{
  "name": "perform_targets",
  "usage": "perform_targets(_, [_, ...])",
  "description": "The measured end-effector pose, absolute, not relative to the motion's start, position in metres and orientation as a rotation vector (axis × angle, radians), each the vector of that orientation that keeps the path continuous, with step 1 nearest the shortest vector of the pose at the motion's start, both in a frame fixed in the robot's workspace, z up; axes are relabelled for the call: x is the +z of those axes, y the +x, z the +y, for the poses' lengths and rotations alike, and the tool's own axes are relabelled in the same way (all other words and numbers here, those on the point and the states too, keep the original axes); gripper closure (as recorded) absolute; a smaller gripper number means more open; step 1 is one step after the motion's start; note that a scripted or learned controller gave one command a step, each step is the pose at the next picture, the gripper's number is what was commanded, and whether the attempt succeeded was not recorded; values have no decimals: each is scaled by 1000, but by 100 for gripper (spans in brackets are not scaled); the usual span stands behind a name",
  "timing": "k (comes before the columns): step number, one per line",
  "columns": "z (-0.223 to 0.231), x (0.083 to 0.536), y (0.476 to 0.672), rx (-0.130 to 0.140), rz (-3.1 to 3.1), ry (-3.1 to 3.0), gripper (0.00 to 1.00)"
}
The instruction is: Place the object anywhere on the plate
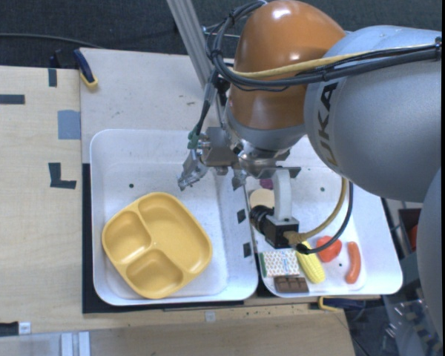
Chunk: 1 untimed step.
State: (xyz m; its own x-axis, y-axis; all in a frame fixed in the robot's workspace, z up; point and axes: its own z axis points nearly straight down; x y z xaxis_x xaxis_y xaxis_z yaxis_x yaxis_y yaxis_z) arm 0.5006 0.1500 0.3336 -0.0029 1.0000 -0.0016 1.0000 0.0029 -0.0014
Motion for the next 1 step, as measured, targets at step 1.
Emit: perform_targets(1, [176, 418, 522, 11, 2225, 2213, 0])
